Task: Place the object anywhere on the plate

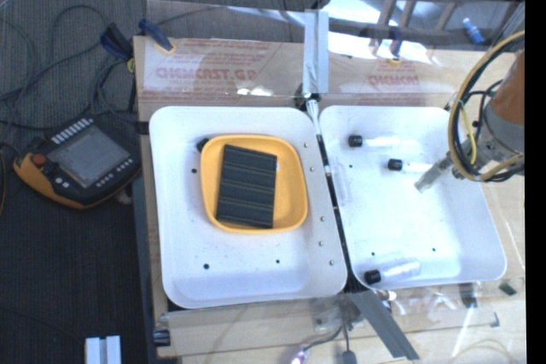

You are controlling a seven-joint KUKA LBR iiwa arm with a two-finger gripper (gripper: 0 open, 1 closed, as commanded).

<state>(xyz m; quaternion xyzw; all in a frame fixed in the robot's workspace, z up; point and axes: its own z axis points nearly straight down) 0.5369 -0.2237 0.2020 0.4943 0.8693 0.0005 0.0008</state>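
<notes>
The yellow plate (253, 183) sits in the middle of the left bin (171, 260), and I use it as the landmark for everything else. A dark ribbed block (247, 185) lies flat on the plate, inside its rim on all sides and slightly turned, so the object of the task already rests where it should; I judge the placing as done or nearly done. It lies flat probably because it is wide and thin, so it cannot roll or tip, and the raised rim of the plate keeps it from sliding off. Around the plate there is bare white floor of the bin on every side, with more room below it than above it. To the right of the plate, past the ridge where the two bins meet, is the right bin (478, 251), which holds three small clear tubes with black caps: two (375, 141) (408, 164) to the upper right of the plate and one (392, 271) to the lower right. The gripper (429, 176) is far to the right of the plate, over the right bin, and nothing is visible in it. Whether it is apart or together I cannot tell, because it is small and blurred. The arm (499, 132) behind it, with its looped cables, stays well clear of the plate.
</notes>
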